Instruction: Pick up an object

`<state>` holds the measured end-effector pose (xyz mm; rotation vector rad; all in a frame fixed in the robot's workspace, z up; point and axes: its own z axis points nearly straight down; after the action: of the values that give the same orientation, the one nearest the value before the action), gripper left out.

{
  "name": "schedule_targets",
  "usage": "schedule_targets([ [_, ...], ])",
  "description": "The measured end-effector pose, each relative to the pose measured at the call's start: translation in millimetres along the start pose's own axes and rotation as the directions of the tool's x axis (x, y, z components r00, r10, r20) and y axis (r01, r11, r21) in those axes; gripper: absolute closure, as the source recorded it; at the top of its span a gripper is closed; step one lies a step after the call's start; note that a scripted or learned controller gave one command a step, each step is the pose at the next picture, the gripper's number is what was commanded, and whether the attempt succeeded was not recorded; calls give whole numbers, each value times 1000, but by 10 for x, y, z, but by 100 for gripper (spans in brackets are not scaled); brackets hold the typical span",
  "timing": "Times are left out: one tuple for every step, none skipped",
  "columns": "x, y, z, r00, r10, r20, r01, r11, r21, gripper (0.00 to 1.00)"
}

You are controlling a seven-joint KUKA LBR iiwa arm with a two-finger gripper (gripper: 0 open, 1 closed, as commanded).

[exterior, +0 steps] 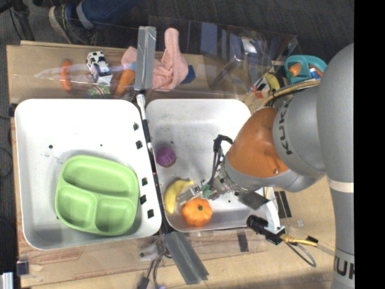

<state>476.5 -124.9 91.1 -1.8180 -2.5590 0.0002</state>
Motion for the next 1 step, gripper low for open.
schedule_targets([
  [1,10,-96,1000,-5,0,5,1000,-1,100],
])
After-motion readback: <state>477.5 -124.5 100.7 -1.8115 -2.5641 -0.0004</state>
